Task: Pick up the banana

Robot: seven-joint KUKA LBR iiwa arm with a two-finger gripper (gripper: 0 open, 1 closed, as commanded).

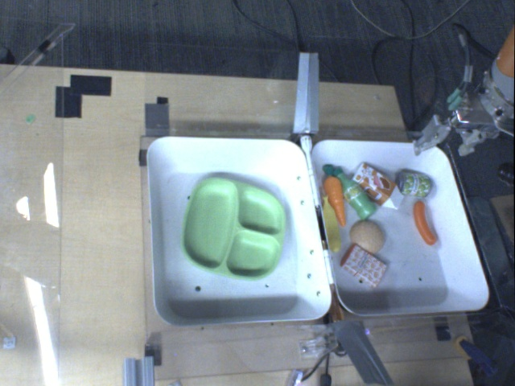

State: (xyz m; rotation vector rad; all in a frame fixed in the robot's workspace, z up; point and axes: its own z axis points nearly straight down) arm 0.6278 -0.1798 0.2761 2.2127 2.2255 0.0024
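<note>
I am only at the approach: my hand (451,129) hovers over the far right corner of the right bin (471,288), holding nothing, and I cannot tell how it is set. The banana (330,230) lies along that bin's left wall, beside the carrot (335,200). Next I must cross the bin and descend onto it.

Yellow banana (331,230) along right bin's left wall

One fixed camera looked down at a slant on the desk (96,215) and both bins (161,296).
</note>
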